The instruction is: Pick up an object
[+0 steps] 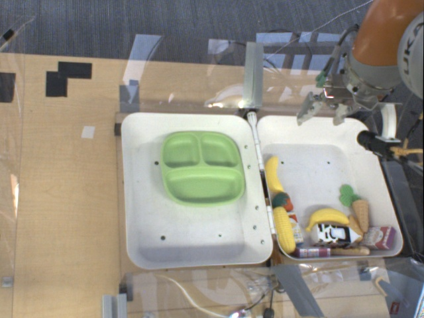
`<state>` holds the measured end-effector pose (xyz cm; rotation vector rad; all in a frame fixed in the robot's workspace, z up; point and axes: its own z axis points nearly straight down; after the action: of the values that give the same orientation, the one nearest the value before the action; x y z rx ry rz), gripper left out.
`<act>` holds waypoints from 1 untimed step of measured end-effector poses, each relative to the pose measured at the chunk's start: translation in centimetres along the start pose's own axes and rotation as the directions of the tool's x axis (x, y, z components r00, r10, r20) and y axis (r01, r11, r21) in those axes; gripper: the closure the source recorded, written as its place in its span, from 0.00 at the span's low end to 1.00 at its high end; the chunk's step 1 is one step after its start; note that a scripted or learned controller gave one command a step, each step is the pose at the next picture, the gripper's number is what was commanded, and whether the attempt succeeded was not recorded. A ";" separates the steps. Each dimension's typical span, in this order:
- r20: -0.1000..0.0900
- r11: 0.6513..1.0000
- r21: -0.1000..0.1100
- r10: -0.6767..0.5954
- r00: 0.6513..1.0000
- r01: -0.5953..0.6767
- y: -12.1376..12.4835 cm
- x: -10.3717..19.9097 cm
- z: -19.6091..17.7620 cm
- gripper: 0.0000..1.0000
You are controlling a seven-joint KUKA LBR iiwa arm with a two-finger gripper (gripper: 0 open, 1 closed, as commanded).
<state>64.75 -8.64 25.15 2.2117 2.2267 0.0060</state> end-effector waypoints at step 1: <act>0.000 0.997 0.003 -0.076 0.997 0.076 -5.1 -2.6 12.1 0.00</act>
<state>59.74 -11.30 13.05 2.1272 2.3101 0.0030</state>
